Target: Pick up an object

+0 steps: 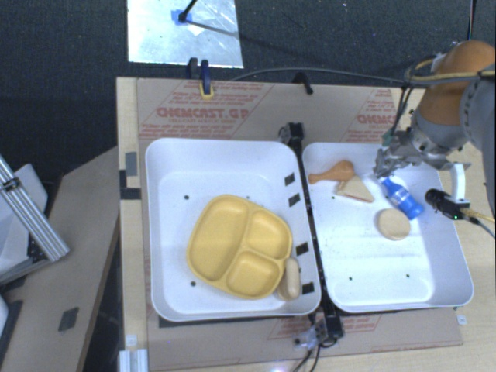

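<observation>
The gripper (390,163) hangs over the far right part of the right bin (446,281), low above the bin floor, and from this slant I cannot tell how it is set. Nothing shows clearly caught in it.

The nearest thing is the blue bottle (402,196), lying flat just in front of the gripper and a little to its right in the view. Its long axis runs on a diagonal, from the end nearest the gripper down toward the bin's right wall. That end sits just under or right beside the gripper tip; whether they touch is not clear.

Close around the bottle lie three more pieces: a tan wedge (356,190) to its left, a brown drumstick (333,172) further left, and a round bun (394,224) just below it. The bun is near enough to get in the way of a grasp.

By my judgement the bottle is the target, and the move turns on closing across its short width.

The left bin (167,208) holds a yellow tray (236,242) with a pale roll (291,279) against its lower right corner, well apart from the arm.
</observation>
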`<action>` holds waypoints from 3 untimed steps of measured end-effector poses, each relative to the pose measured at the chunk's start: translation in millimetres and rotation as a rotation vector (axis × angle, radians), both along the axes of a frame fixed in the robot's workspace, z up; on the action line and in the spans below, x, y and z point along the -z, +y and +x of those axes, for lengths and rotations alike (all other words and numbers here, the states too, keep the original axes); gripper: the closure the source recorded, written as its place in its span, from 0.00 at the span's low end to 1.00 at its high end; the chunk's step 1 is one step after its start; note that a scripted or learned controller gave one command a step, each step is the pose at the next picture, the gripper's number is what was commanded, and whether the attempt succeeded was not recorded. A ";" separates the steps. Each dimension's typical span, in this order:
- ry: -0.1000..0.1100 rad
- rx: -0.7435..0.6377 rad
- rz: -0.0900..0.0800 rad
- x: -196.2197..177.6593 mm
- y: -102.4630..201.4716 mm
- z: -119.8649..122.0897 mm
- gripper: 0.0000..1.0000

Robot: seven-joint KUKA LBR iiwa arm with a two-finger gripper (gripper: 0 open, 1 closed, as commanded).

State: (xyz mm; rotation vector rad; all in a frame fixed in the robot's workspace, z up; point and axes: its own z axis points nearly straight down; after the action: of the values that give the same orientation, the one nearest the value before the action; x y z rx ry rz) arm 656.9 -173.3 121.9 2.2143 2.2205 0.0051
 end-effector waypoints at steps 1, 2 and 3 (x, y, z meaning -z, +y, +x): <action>-0.001 0.002 0.000 -62.3 -1.7 -5.5 1.00; -0.002 -0.002 0.000 -118.4 8.1 -6.6 1.00; 0.002 -0.002 0.001 -126.5 8.0 -5.6 1.00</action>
State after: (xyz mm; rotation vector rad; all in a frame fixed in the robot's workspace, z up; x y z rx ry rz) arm 651.3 -165.3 248.4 2.2135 2.2243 0.0035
